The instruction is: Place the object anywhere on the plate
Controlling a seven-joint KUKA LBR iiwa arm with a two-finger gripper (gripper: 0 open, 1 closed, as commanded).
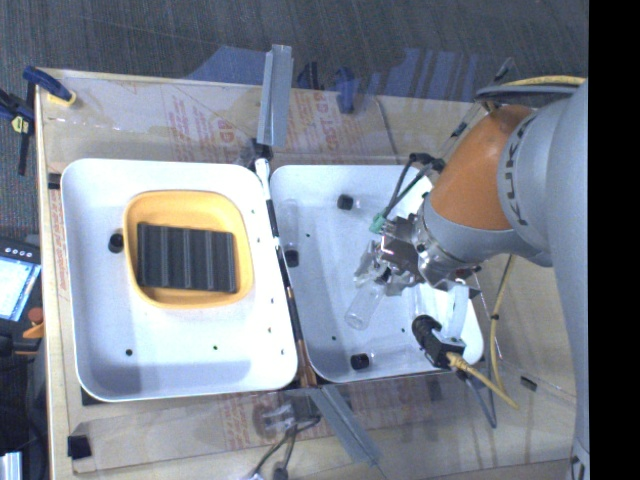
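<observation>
The grey arm [560,178] came in from the right side of the camera view, its thick curved body filling much of that edge. The orange band [478,173] above the wrist faced the camera, broad and rounded. Below it the wrist [450,243] narrowed and bent down and to the left. The hand [385,268] sat at the end of the wrist, low and pointed to the left. Its metal parts were crowded together and blurred, so their setting could not be made out. Thin dark cables [405,183] ran along the wrist toward the hand.
</observation>
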